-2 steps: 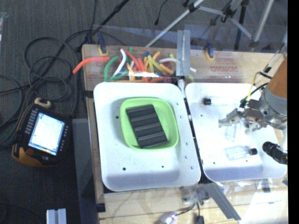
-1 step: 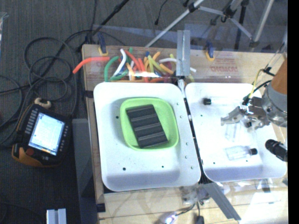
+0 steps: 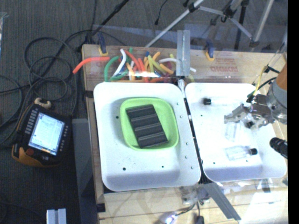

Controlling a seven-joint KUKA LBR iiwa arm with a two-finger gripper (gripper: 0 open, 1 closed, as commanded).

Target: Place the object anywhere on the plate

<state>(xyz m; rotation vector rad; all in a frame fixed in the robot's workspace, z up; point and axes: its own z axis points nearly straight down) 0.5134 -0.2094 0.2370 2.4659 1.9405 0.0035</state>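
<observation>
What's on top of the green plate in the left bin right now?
A dark ribbed block lies on the green plate, covering most of its middle. The plate surface beneath the block is hidden. The gripper is over the right bin, apart from the plate.

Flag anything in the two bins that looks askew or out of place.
The dark ridged block sits tilted on the green plate in the left bin. In the right bin, a clear vial lies on its side.
</observation>
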